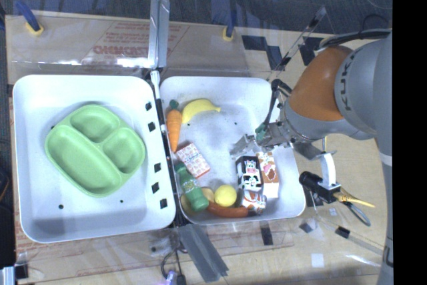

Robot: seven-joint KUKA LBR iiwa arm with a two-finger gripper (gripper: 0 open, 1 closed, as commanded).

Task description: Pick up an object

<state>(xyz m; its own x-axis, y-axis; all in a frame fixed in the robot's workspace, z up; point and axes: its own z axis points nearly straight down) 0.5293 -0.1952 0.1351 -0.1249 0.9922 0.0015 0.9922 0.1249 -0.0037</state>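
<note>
My gripper (pixel 252 141) hangs low over the right side of the right bin (pixel 220 87), just above two small cartons. One carton has a black-and-white cow pattern (pixel 250 178); the other is orange and white (pixel 269 173). They lie side by side right under the gripper. Nothing shows between the gripper's tips. A yellow banana (pixel 199 108) and an orange carrot (pixel 173 129) lie at the bin's back left. A pink-and-white box (pixel 193 160), a green bottle (pixel 192 191), a lemon (pixel 226 195) and a red sausage-like piece (pixel 230 211) sit along the front left.
The left bin (pixel 40 97) holds a green divided plate (pixel 97 149). A metal divider post (pixel 159 30) rises between the bins at the back. Bare white floor shows in the middle of the right bin around (pixel 223 133).
</note>
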